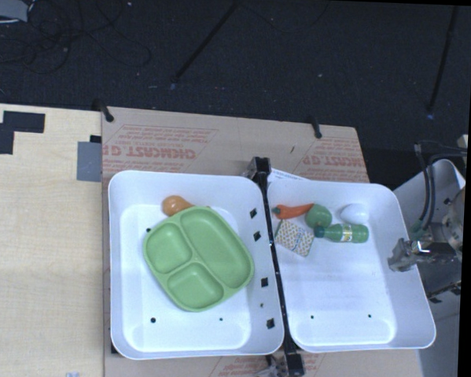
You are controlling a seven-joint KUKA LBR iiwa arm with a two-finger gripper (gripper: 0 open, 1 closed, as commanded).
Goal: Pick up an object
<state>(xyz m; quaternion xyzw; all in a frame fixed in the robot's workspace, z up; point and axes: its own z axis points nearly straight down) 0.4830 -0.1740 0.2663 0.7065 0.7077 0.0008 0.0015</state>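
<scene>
In the right bin (355, 308), near its far-left corner, lie an orange carrot (294, 211), a round green object (318, 216), a green bottle (345, 233), a white object (355, 211) and a small patterned packet (294, 239). The left bin (130, 312) holds a green divided plate (198, 257) with an orange object (175, 205) behind it. My gripper (404, 256) hangs over the right bin's right rim, well to the right of the objects. Nothing shows between its fingers.
A black divider (267, 264) runs between the two bins. Cardboard (190, 146) lies under them on the wooden bench (35, 252). The arm's body (446, 234) stands at the right edge. The near half of the right bin is bare floor.
</scene>
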